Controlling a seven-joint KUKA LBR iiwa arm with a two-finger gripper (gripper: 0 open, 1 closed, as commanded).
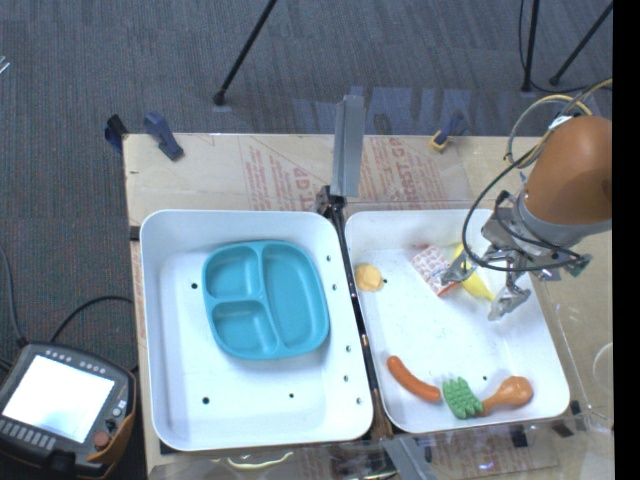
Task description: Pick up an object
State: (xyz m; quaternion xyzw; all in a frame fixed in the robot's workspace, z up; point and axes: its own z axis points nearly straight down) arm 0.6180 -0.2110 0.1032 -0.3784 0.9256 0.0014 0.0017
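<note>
Just beside the gripper [490,286], on its left and partly under it, lies a yellow banana-like toy [472,280] in the right bin [385,388], touching a red-and-white packet [432,266]. Its long axis seems to run slantwise, upper left to lower right, though the arm hides part of it. The claw stands apart with nothing between its prongs, so the pick looks not yet done. Farther off lie a sausage [413,378], green brush [461,396] and orange drumstick [508,393].

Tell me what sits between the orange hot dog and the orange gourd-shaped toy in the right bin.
In the camera view, a green bristly toy lies between the hot dog and the gourd-shaped toy, touching the gourd's narrow end.
</note>
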